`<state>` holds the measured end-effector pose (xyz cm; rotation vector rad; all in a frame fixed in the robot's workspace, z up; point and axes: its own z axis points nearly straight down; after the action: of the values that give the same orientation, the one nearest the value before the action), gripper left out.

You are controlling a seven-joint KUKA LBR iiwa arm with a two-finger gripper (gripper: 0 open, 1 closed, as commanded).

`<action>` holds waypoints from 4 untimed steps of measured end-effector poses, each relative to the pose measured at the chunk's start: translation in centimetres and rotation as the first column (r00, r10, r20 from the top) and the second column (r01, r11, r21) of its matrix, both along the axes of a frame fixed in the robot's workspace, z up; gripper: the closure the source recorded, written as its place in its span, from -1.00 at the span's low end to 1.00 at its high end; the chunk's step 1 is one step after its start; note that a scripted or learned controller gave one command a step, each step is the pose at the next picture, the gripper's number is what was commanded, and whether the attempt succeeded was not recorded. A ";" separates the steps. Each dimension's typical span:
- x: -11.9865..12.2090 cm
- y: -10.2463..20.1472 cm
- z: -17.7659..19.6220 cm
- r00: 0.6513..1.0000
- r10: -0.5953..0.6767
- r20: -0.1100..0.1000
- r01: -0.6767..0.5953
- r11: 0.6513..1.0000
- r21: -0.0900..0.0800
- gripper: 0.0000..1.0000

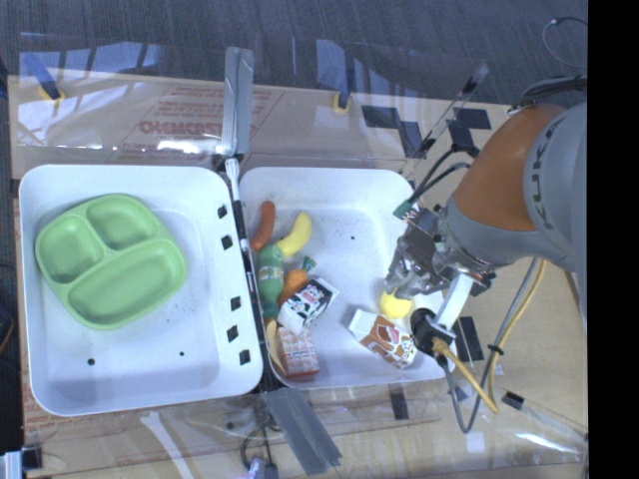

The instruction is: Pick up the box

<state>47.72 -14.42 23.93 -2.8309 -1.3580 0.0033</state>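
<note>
Nearest us in the right bin [329, 183], the box [384, 338] lies flat beside a carton [297, 352]. Just above it hangs our hand [402, 289] over a yellow piece [395, 305]; its grip we cannot tell. Farther left sits a green plate [110, 258].

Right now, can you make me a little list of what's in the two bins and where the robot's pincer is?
left bin: green divided plate
right bin: hot dog, banana, green bottle, black-and-white carton, brown box, brown-and-white carton, yellow thing
pincer: over right bin's right side, at the yellow thing
holding anything: cannot tell
</note>
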 end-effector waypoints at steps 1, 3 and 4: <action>3.8 6.1 2.1 0.969 0.247 0.000 -0.247 0.969 0.000 1.00; 3.8 3.7 -12.5 0.841 0.541 0.014 -0.540 0.841 -0.013 -1.00; 2.3 5.0 -13.3 0.977 0.208 0.040 -0.208 0.978 -0.013 -1.00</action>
<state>50.01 -9.45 10.60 -2.6946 -1.6600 -0.0489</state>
